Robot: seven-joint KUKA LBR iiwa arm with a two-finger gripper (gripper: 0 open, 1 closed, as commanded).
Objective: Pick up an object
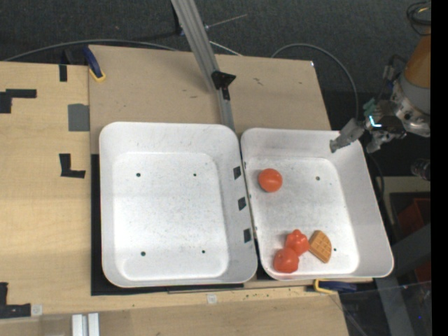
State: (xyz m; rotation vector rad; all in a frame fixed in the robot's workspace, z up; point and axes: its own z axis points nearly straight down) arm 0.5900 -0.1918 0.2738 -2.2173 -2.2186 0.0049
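Observation:
The right bin (350, 187) holds an orange-red ball (270, 180) near its left wall. At its near edge lie a red pepper-shaped piece (297, 241), a red round piece (285, 260) and a tan waffle-like biscuit (320, 246), close together. My gripper (358, 136) hovers over the bin's far right corner, well away from all the objects. Its fingers point left and down, with nothing visible between them.
The left bin (168, 201) sits beside the right one, their rims touching. A grey metal pole (199, 44) slants over the bench behind the bins. Black cables run across the dark floor at the back. Black tape marks lie on the bench at the left.

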